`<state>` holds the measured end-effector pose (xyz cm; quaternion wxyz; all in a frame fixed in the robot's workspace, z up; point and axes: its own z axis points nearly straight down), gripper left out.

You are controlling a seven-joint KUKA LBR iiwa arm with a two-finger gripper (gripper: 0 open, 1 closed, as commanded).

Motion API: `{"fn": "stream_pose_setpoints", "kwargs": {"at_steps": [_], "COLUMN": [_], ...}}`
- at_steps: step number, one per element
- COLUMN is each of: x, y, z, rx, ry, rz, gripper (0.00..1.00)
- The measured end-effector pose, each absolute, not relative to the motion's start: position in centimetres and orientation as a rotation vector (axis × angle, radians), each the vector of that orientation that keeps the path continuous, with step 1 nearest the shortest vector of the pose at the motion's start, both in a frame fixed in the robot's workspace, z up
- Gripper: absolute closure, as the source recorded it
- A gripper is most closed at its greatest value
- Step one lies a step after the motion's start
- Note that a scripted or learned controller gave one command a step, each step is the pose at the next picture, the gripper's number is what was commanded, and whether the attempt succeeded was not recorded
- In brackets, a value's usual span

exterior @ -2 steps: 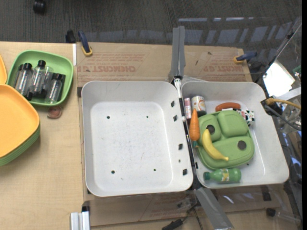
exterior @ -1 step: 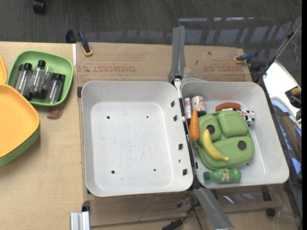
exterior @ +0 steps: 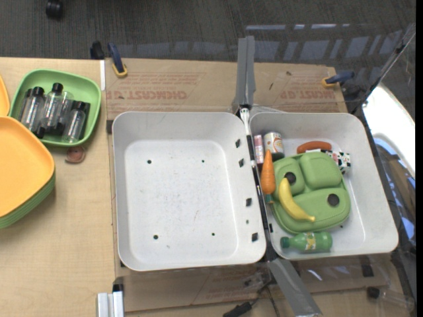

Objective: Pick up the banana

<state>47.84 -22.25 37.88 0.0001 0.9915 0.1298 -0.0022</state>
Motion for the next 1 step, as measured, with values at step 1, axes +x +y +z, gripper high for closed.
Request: {"fn": "stream_pose_setpoints", "kwargs": {"at_steps": [1], "x": [47.69], "y": [-22.23], "z": [25.02], "rx": [3.126], "ry": [0.333], "rz": [-0.009], "gripper": [1.0]}}
